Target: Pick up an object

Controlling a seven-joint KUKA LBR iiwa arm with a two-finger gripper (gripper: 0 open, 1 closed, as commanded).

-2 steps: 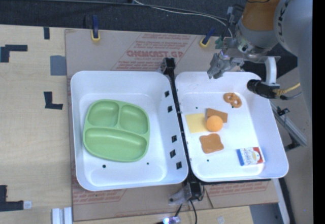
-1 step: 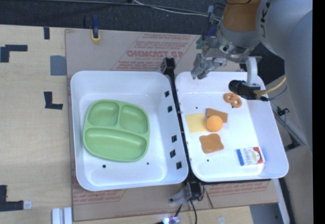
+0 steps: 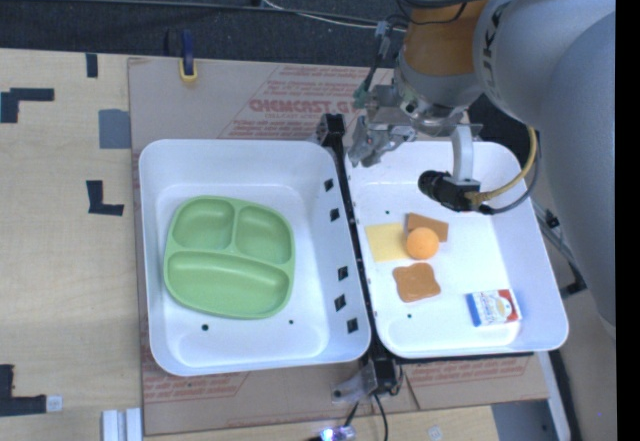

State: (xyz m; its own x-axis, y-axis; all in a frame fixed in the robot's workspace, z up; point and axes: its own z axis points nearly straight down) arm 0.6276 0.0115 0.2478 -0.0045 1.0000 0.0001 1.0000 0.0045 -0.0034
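Beige tabletop [image 3: 60, 259] under you carries two white bins: the right bin [image 3: 535, 329] holds an orange ball [image 3: 423, 244] at centre, a toast piece [image 3: 416, 282] at its 6 o'clock, a yellow slice [image 3: 383, 241] at 9. Your gripper [image 3: 372, 141] hangs at 11 o'clock; its grip state you cannot tell. A green tray [image 3: 229, 256] fills the left bin [image 3: 160, 169].

Robotics lab bench, we judge. We note: grey industrial arm [image 3: 560, 39] with orange band over two white bins [image 3: 150, 229] set side by side on cardboard sheet [image 3: 270, 104]; black tape marks [image 3: 100, 197] on wooden bench top [image 3: 50, 279]; loose cables [image 3: 300, 14] across dark backdrop; toy food pieces [image 3: 416, 281] and green divided plate [image 3: 229, 256] as test props.
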